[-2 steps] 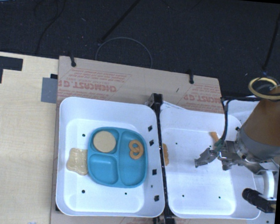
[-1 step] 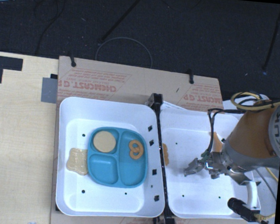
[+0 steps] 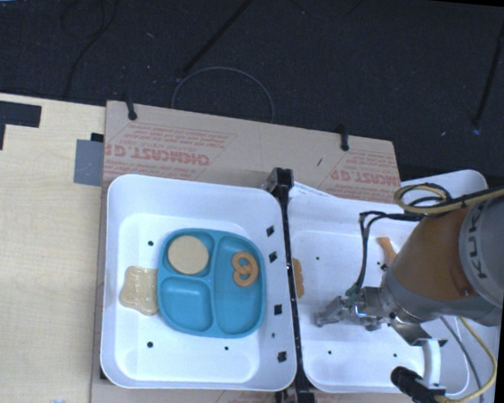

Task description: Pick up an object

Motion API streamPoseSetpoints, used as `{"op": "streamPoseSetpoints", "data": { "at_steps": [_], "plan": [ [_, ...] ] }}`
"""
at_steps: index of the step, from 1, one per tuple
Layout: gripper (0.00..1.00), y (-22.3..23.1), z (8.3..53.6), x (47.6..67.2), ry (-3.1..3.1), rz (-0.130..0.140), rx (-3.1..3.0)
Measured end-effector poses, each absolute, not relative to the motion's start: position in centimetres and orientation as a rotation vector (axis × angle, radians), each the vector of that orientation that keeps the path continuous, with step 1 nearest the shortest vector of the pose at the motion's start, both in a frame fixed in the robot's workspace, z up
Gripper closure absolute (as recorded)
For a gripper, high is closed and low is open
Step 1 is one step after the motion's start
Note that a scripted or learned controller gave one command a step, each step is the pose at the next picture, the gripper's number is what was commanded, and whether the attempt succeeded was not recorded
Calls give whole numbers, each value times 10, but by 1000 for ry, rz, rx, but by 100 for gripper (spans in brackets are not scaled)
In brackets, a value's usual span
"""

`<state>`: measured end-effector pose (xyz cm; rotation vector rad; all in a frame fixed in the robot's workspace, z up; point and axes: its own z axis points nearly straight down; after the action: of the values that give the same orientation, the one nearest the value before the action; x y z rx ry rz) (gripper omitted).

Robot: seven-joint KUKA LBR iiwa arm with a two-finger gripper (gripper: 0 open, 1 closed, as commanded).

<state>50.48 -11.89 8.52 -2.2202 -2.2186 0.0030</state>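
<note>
The arm (image 3: 447,261) bends low over the right bin (image 3: 332,375), its claw (image 3: 329,315) pointing toward the divider; whether the claw is parted I cannot tell.

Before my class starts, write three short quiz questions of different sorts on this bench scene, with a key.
1. True or false: the blue tray sits in the right bin.
2. Which item lies in a tray compartment? A) pretzel B) bottle C) spoon
3. Fill in: the pale cracker lies outside the tray, against its ____ edge as the camera sees it.

Key:
1. False; it sits in the left bin.
2. A; the round cookie fills the compartment next to it.
3. Left. The end effector hangs over the right bin.
</note>
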Motion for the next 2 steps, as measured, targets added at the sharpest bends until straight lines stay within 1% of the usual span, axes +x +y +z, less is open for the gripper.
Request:
{"op": "streamPoseSetpoints", "data": {
  "at_steps": [1, 2],
  "plan": [
    [100, -121, 99, 506, -2214, 0, -2227],
    [100, -112, 153, 501, -2223, -2, -2220]
  ]
}}
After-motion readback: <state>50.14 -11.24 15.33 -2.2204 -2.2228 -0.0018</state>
